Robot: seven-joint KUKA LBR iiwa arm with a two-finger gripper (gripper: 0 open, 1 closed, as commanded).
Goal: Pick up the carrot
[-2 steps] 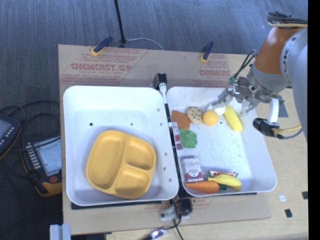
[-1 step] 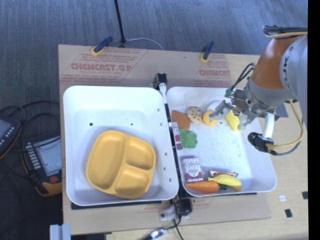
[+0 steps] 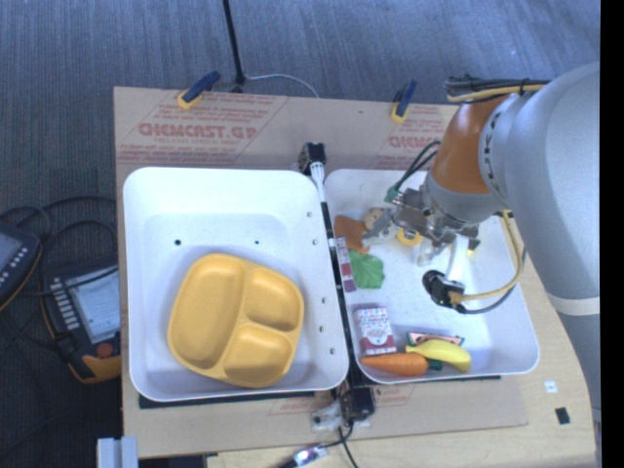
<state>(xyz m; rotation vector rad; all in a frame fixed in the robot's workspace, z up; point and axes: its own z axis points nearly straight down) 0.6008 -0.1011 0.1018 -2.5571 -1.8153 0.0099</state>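
carrot [image 3: 397, 364]: lying flat at the near edge of the right bin [image 3: 507, 334], touching a banana [image 3: 444, 353], just beside a red box [image 3: 372, 328]
gripper [image 3: 414, 232]: hanging over the far part of that bin, well apart from the carrot; honestly can't tell its state, wrist blocks it
tray [image 3: 237, 317]: yellow, in the left bin [image 3: 156, 213], out of the way
green thing [image 3: 368, 269]: between gripper and carrot
guess: grab not started; tight neighbours look awkward
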